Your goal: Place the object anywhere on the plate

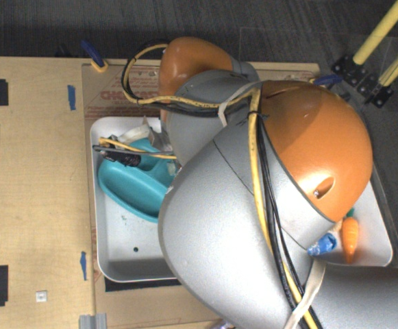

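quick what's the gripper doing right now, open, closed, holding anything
Gripper: cannot be told. It sits low in the left bin over the teal plate, mostly hidden behind the arm.

The plate (131, 187) was teal, the bin (116, 252) white. The arm (240, 204) was grey with orange caps. A carrot (350, 237) was orange, the bench (34, 184) tan.

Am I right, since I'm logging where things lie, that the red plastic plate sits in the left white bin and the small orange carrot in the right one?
Not quite: the plastic plate is teal, not red, as the camera view shows. It does sit in the left white bin, and the small orange carrot lies in the right white bin.
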Tool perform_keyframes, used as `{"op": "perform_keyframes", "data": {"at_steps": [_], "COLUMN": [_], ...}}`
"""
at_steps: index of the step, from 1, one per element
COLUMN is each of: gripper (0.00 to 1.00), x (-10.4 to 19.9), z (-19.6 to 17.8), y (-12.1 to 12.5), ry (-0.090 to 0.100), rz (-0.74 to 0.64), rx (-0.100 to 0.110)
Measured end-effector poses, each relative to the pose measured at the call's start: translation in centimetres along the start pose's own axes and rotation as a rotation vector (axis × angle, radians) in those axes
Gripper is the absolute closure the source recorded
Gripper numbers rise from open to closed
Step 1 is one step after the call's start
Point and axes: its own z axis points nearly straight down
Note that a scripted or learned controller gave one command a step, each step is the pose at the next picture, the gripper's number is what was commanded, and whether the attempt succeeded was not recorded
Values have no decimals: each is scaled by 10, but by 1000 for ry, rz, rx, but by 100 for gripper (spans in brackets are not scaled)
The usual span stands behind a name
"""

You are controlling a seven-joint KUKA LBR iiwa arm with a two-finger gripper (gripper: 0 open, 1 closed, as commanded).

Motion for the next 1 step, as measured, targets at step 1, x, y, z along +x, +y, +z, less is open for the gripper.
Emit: {"op": "perform_keyframes", "data": {"at_steps": [1], "gripper": [0], "x": [15], "z": [-6], "y": [-32], "ry": [35], "rz": [-18], "rx": [25]}}
